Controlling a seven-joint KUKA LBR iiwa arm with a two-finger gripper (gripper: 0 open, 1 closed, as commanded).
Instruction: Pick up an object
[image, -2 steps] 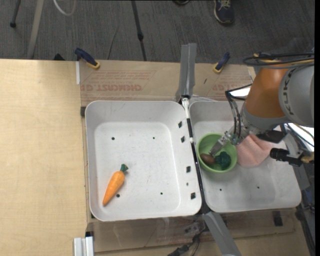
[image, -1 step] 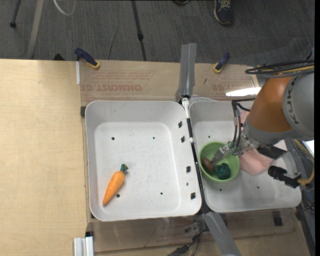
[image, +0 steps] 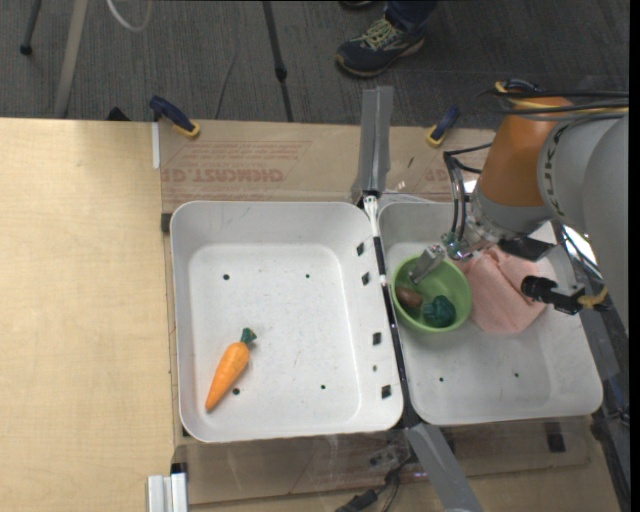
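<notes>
While the carrot (image: 229, 371) occupies the left bin (image: 200, 232), the green bowl (image: 450, 290) sits right.

Glossy green plastic bowl (image: 434, 295), soft pink cloth (image: 500, 295), smooth white plastic bins (image: 270, 420), matt wooden bench (image: 80, 300)

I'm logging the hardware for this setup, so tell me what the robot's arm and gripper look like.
The arm is bulky and rounded, pale grey, with a glossy orange band above the wrist. Thin black cables loop around that orange section. The gripper below is small, with slim grey metal fingers. A short black part with a yellow tip juts out beside the wrist.
</notes>
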